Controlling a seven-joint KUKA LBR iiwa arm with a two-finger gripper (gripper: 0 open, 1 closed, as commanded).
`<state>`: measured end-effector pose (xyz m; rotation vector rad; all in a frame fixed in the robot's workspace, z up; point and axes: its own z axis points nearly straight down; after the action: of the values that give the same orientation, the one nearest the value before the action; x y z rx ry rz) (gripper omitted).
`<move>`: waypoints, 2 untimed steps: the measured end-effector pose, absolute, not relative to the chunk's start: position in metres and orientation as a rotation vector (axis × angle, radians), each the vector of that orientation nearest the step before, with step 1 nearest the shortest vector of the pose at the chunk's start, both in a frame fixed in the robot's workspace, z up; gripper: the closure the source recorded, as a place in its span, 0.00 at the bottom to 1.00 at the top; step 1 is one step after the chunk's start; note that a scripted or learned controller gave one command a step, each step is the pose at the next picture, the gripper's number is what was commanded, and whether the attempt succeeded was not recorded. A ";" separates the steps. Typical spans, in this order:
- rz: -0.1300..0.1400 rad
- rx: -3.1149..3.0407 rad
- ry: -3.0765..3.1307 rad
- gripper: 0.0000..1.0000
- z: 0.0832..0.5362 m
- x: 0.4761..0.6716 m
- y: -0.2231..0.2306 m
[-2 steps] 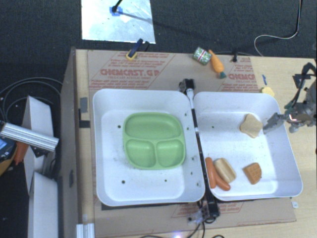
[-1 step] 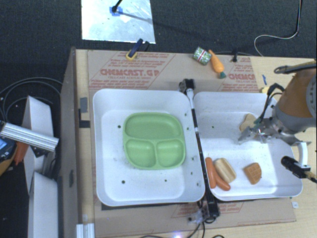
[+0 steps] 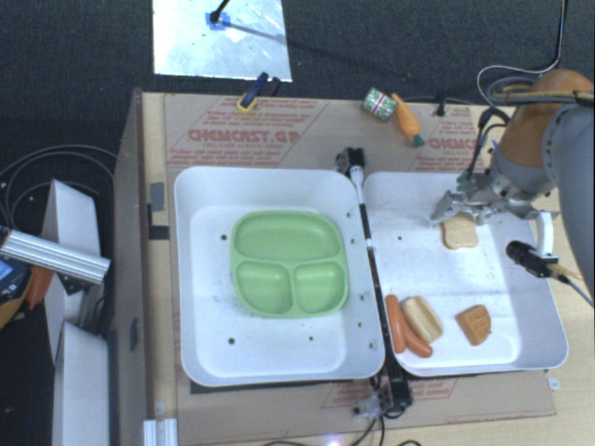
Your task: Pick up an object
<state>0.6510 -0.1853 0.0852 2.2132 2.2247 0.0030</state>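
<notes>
2 white bins side by side; left bin (image 3: 200, 249) holds a green divided plate (image 3: 288, 263); right bin (image 3: 530, 309) holds a toast slice (image 3: 459, 235) at far side, hot dog (image 3: 414, 323) and brown cracker-like piece (image 3: 473, 324) near edge; gripper (image 3: 460, 207) low just above the toast slice, finger spread cannot tell; toy carrot (image 3: 407, 119) and small can (image 3: 379, 103) on the cardboard beyond.

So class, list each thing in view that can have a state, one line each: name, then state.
Green plate: upright in left bin, nothing on it.
Bread slice: flat in right bin, under the hand.
Hot dog: lying at front.
Waffle piece: lying beside it, apart.
Carrot: outside bins.
</notes>
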 end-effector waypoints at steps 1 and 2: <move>0.004 2.206 2.227 1.00 0.097 0.652 -0.186; 0.003 2.213 2.226 1.00 0.115 0.655 -0.132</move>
<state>0.6550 -0.1318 0.1151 2.2133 2.2256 0.0035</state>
